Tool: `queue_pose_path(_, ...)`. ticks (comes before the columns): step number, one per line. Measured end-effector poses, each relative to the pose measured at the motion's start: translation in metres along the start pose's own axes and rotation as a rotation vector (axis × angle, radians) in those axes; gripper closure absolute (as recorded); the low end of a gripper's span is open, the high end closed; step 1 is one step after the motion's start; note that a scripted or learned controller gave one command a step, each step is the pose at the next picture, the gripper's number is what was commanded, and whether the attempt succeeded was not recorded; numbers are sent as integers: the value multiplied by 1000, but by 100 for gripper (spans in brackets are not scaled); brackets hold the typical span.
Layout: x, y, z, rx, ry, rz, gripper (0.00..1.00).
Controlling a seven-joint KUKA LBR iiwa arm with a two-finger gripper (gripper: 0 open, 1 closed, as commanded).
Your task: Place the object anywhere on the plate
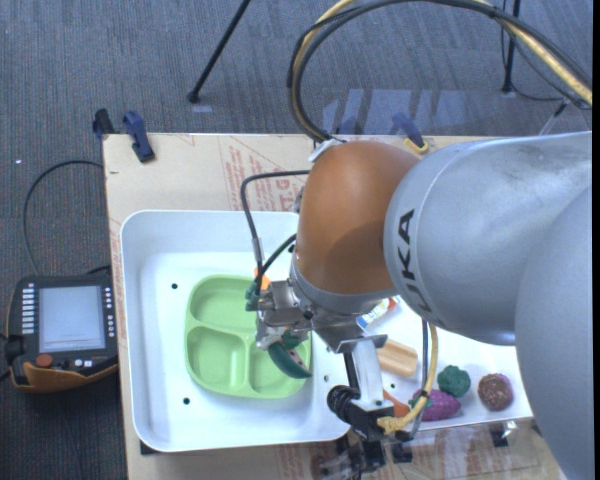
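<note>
A light green divided plate [220, 343] lies in the left white bin [150, 268]. My gripper [280, 346] hangs over the plate's right side, under the big orange wrist band [355, 228]. A small dark green curved object [294, 362] shows right below the gripper, over the plate's lower right compartment. The wrist hides much of the gripper, so whether it holds that object or the object rests on the plate is unclear.
The right bin [510, 413] holds a tan bun-like piece [400, 358], a green lump [454, 379], a purple lump [441, 405], a brown ball [496, 390] and a white tube [380, 314]. The arm covers most of that bin. A teach pendant [65, 330] lies on the floor at left.
</note>
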State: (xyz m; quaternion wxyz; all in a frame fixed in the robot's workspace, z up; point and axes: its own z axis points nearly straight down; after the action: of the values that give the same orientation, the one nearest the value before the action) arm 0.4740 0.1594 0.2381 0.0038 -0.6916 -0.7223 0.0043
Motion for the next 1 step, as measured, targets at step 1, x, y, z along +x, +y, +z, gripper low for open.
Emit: queue_pose_path(1,-1,0,1,1,-1,2,0)
